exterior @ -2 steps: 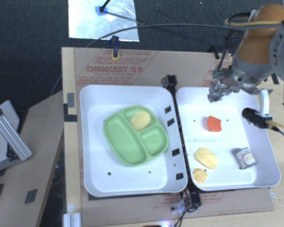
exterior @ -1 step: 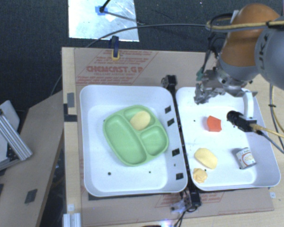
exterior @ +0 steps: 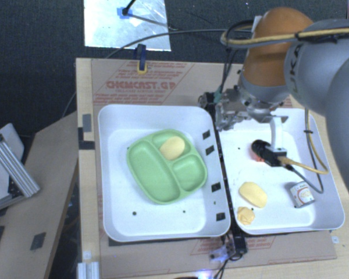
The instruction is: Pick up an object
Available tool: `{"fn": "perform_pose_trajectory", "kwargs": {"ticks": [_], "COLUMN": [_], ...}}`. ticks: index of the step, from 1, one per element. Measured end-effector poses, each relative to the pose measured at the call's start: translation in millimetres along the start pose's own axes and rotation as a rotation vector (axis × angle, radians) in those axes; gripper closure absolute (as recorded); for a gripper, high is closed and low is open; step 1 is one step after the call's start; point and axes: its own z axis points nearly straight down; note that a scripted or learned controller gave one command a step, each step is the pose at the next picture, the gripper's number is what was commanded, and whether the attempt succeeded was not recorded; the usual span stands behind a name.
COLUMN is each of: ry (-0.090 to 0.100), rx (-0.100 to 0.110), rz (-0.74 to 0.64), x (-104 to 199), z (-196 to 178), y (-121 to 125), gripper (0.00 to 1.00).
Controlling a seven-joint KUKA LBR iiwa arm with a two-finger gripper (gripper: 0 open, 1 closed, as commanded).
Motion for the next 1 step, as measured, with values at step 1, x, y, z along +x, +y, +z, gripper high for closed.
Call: {"fn": "perform_pose_trajectory", "kwargs": {"ticks": [1], "ry": [0.000], "rx": [0.000], "rz": [-0.001], "x": [52.3], "z": [9.3], "y": [-1.5], "gripper": [1.00]}}
